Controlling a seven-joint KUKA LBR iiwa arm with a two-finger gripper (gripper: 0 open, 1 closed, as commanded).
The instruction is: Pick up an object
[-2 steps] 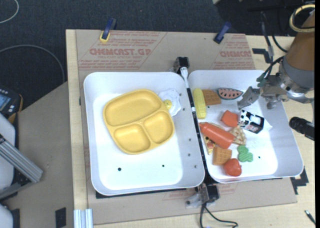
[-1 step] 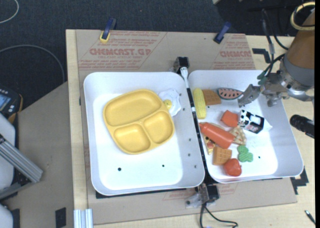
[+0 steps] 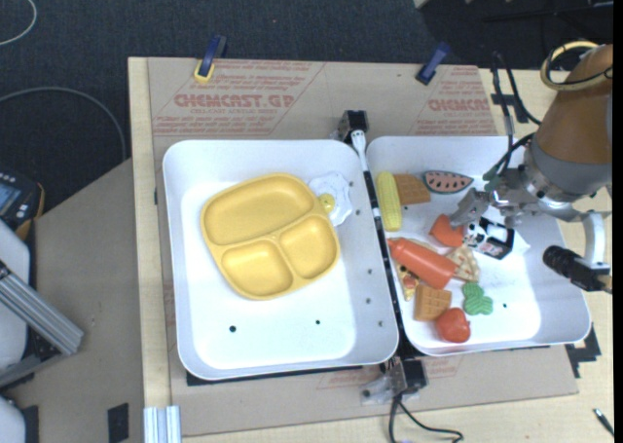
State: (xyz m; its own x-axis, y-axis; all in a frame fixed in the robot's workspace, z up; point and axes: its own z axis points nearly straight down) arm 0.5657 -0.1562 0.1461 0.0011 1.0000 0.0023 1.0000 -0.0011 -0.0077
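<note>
My gripper hangs low over the middle of the right bin, with the orange-banded wrist above it at the right. Just left of it lies a small orange-red piece, close to or touching it. Nothing is visibly lifted. A red sausage lies below and left of it, and a pizza slice sits just beneath. A corn cob, toast and a watermelon slice lie at the bin's far left. A waffle, a green broccoli and a red tomato lie toward the front.
The left bin holds a yellow divided plate and a fried egg toy at its far right corner. Bare white floor shows along the right bin's right side and front right.
</note>
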